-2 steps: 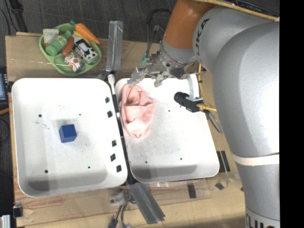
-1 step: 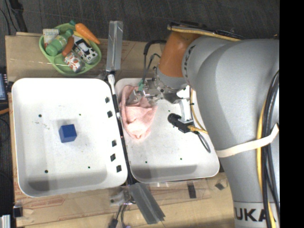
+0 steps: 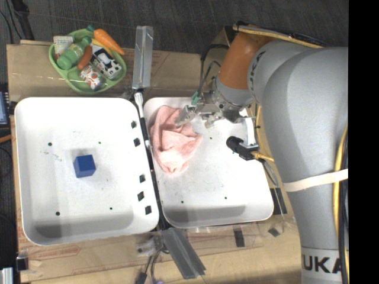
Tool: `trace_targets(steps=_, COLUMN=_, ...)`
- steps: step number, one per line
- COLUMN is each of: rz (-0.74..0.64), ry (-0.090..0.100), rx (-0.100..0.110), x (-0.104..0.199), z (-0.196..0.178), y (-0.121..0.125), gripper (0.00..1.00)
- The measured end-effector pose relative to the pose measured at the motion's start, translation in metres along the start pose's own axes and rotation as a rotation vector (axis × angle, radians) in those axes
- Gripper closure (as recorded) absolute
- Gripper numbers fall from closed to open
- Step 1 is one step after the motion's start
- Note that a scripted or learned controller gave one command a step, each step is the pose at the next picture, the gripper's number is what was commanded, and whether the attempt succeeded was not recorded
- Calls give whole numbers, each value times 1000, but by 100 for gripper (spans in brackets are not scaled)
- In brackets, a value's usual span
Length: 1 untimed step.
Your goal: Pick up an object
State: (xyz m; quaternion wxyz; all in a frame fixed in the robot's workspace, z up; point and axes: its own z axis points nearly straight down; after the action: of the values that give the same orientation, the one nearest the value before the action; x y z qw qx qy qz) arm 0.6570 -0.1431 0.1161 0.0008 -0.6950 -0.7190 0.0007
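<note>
Lying near the front of the left shallow white plastic bin (image 3: 35, 158): small blue cube (image 3: 84, 165), alone, well apart from the arm. Beyond, crumpled pink cloth (image 3: 172, 139) in right white bin (image 3: 249, 200), against its left wall. Gripper (image 3: 198, 115) at cloth's upper right edge; fingers' state impossible to tell. Farthest, on wooden worktop (image 3: 35, 58): green bowl of toy food (image 3: 89, 59).

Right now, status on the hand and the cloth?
Hand low over right bin, at cloth's top edge. Pink cloth bunched against left wall. Nothing blocking.
</note>
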Motion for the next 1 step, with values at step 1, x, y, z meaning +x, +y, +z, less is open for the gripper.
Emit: trace_targets(steps=1, rz=-412, ry=-2, rx=-3, x=-8, z=-45, y=-6, gripper=0)
